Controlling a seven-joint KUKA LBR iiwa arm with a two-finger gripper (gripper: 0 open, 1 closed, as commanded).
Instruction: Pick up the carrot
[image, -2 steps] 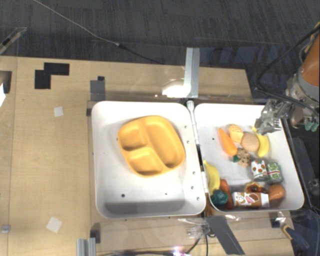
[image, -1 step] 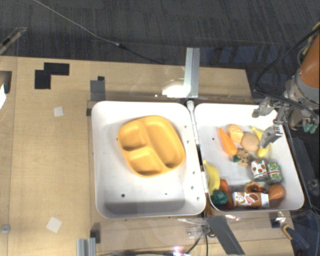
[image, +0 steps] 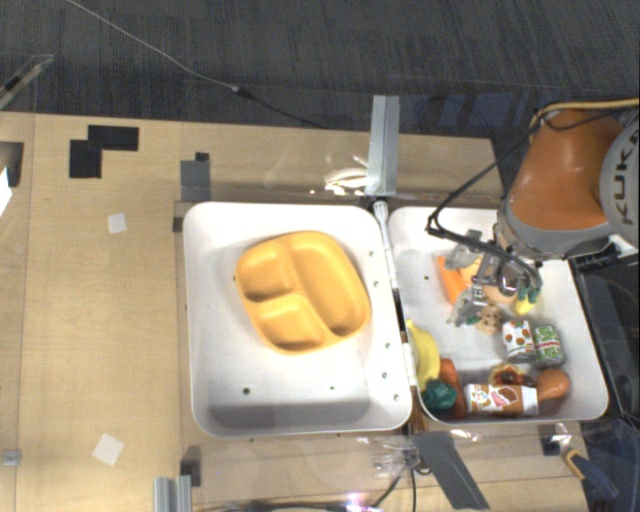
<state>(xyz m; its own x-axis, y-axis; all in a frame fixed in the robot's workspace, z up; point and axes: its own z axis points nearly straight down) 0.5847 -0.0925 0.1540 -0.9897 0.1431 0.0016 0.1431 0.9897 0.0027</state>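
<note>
The carrot (image: 453, 276) is a small orange piece lying in the upper left part of the right bin (image: 590, 330). My gripper (image: 484, 292) hangs low over that bin, just right of the carrot and close against it. From this slant I cannot make out whether it touches the carrot. The grey arm with its orange band (image: 565, 185) reaches in from the upper right and hides the bin's far right corner.
Crowding the right bin are a banana (image: 424, 350), a green item (image: 437, 396), a sauce bottle (image: 502, 400), two small cans (image: 533, 342) and a cookie-like piece (image: 489, 320). A yellow divided plate (image: 300, 290) sits in the left bin (image: 215, 330).
</note>
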